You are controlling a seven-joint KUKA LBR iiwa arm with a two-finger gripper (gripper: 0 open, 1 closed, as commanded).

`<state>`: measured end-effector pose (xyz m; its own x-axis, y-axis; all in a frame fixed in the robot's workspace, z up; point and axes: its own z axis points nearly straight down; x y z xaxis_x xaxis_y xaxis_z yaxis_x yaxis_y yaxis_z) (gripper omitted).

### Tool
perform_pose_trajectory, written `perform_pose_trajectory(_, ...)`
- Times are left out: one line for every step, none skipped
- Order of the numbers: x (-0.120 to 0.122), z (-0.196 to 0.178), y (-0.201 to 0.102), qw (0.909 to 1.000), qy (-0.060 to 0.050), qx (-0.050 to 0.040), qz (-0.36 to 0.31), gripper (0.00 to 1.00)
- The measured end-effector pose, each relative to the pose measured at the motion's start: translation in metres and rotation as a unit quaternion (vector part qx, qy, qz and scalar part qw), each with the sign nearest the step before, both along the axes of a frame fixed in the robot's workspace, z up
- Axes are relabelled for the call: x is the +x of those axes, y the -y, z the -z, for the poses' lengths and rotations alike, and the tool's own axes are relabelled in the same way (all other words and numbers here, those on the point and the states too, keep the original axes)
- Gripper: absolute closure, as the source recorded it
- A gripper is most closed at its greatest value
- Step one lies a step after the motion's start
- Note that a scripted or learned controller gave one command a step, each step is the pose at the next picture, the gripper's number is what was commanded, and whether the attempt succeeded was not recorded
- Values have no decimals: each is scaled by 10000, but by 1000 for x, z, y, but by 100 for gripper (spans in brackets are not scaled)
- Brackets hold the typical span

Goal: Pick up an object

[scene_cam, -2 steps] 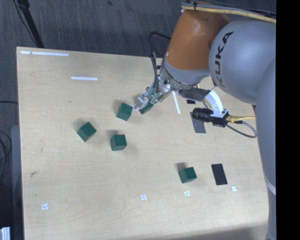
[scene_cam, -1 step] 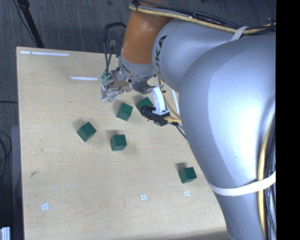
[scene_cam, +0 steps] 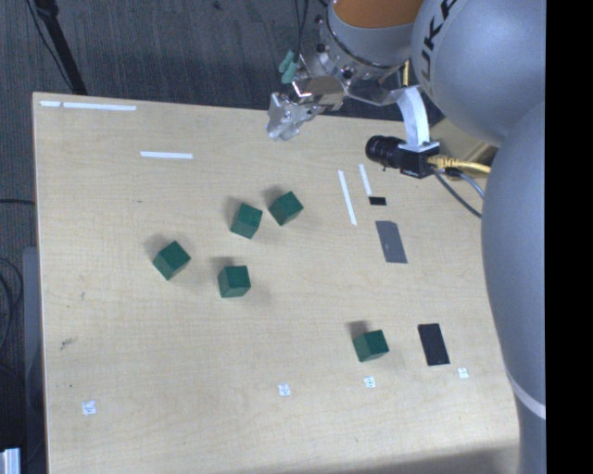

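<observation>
Arm (scene_cam: 500, 139): smooth grey casing, rounded.
Band (scene_cam: 375, 11): orange, above the wrist.
Lettering: dark "KU" beside the band.
Claw (scene_cam: 289, 116): silvery metal, teal fitting.

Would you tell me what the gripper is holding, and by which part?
Nothing shows between the gripper's fingers; all five green cubes, the nearest, lie on the bench.

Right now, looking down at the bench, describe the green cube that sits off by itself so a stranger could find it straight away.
Start at the pale wooden bench top and go to its near right part, where a black rectangle lies flat. Just left of that rectangle sits the lone green cube. The other four green cubes cluster together toward the middle left, well apart from it.
</observation>
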<state>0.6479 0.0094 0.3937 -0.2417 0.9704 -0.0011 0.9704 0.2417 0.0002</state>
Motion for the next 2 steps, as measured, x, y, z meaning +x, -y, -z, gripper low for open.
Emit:
perform_pose_trajectory(8,-48,-67,9883,-7,-2,1527,100)
perform_pose_trajectory(8,-48,-108,9575,-7,0,2886,100)
